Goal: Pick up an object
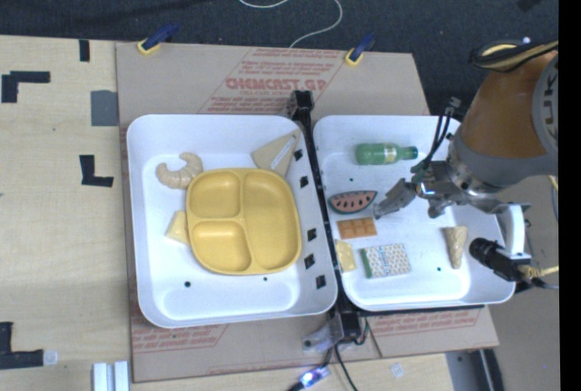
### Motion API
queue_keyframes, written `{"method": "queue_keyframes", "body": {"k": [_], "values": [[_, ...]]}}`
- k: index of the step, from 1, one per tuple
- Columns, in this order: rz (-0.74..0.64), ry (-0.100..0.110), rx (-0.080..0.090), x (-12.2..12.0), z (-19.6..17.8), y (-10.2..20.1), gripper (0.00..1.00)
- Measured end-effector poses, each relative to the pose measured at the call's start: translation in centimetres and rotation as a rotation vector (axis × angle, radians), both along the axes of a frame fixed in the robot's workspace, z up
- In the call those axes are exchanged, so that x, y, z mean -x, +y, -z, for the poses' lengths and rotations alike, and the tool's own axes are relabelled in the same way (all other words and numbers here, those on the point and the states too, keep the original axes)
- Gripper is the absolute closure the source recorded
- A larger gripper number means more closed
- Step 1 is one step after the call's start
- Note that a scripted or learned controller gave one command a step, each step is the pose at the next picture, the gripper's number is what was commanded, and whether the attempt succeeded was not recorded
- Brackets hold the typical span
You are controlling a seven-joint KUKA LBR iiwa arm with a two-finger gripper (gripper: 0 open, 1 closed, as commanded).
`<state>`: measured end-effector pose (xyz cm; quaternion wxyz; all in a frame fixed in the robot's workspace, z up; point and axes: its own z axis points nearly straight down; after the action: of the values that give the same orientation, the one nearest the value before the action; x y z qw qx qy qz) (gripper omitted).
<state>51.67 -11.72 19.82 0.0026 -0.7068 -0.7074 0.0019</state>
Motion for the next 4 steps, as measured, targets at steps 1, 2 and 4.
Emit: {"method": "queue_keyframes", "body": {"k": [1, 2, 4], "values": [[0.000, 0.001, 0.000, 0.1, 4.4, 0.0, 0.00], [-0.001, 0.002, -0.001, 0.7, 9.2, 0.8, 0.00], [0.002, -0.008, 0.005, 0.6, 10.3, 0.7, 1.00]]}}
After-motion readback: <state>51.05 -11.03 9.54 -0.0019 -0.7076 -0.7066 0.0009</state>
